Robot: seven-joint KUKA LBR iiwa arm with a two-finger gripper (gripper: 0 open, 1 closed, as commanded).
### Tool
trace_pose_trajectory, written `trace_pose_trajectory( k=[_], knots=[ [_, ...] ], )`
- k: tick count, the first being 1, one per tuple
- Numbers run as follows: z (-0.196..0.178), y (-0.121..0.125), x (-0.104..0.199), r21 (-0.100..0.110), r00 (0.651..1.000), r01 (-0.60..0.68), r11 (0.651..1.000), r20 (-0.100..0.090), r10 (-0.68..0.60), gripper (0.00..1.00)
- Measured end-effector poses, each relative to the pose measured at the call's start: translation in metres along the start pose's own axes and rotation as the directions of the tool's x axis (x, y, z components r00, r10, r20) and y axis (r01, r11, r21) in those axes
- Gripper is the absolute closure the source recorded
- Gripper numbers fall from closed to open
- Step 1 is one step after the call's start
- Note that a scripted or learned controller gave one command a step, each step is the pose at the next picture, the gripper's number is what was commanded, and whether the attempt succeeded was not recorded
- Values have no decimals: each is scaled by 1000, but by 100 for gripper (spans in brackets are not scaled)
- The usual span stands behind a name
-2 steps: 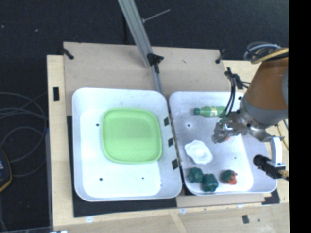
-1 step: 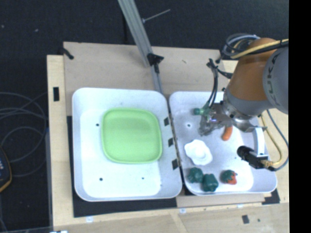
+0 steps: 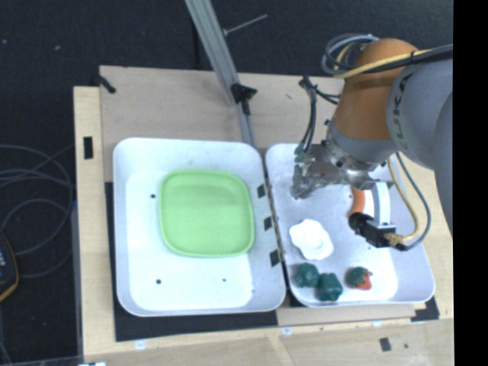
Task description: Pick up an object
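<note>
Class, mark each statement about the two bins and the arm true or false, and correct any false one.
1. A green plate lies in the left bin. True.
2. The white object lies in the left bin. False: it is in the right bin.
3. The claw is over the right bin. True.
4. Two dark green objects sit near the right bin's front edge. True.
5. The small red and green object rests on the green plate. False: it lies in the right bin, to the right of the dark green objects.
6. The claw is touching the white object. False: it is apart from it, toward the bin's back.
</note>
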State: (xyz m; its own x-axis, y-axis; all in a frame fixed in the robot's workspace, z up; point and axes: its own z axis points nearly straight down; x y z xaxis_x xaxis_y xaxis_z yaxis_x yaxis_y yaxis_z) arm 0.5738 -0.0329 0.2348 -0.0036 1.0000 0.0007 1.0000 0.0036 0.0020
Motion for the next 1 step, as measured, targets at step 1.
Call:
trace_pose_trajectory(
  k=[1],
  knots=[
    [7, 23, 43, 2, 1000, 0, 1000, 0, 0, 100]
  ],
)
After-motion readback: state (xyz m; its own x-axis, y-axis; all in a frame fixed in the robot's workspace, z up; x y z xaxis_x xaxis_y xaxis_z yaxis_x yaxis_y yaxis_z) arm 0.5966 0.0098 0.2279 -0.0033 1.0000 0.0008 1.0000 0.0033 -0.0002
